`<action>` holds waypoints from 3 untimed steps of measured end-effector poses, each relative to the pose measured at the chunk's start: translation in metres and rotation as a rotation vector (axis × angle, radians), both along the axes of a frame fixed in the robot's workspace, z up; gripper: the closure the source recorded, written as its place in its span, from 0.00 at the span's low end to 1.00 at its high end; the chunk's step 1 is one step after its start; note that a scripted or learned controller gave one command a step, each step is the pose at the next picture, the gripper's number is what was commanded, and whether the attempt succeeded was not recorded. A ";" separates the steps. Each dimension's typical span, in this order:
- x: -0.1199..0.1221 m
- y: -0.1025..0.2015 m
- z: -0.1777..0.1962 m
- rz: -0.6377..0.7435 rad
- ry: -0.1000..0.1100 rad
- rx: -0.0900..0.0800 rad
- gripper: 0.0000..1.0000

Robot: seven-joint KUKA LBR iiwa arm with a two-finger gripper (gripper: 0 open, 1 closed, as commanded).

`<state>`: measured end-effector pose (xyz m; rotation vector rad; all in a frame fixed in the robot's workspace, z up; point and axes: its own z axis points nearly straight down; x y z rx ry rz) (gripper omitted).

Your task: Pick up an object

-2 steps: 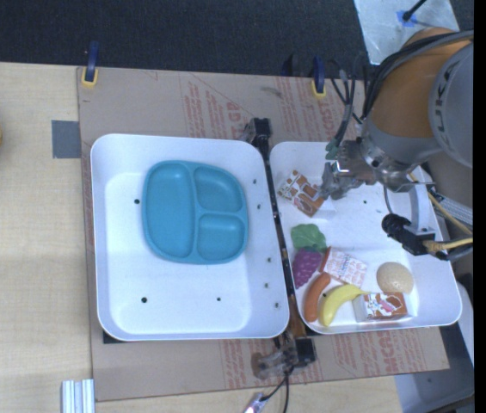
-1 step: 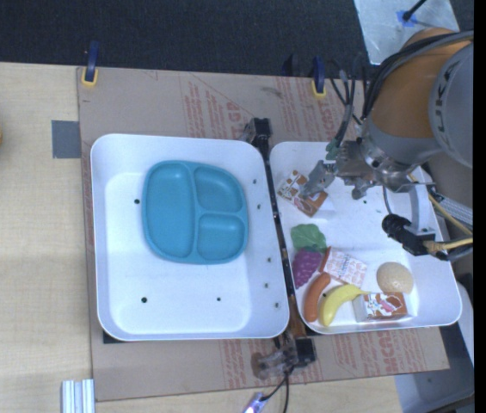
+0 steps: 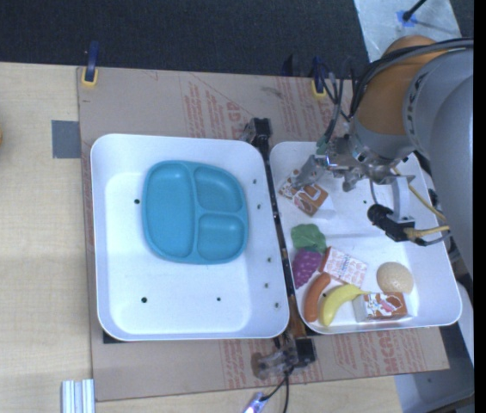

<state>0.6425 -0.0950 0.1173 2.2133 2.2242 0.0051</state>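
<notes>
From the overhead camera I see my grey arm's two-finger gripper (image 3: 311, 175) low in the right white bin (image 3: 436, 317), at ten o'clock, over a small brown-and-white carton (image 3: 310, 199). I cannot tell its opening. A blue sectioned plastic plate (image 3: 195, 212) fills the left white bin (image 3: 113, 299).

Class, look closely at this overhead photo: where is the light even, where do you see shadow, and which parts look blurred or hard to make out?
Camera view: light falls evenly on both bins; the left bin shows only soft shadow along its inner walls, no harsh glare. The blue plate and banana read clearly. The hand and its wiring look small and muddled. The floor beyond the bench is dark.
</notes>
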 end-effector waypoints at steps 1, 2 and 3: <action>0.013 -0.005 -0.010 0.000 -0.009 0.000 0.00; 0.020 -0.007 -0.014 0.003 -0.007 0.004 0.00; 0.019 -0.004 -0.014 -0.001 -0.007 -0.002 0.00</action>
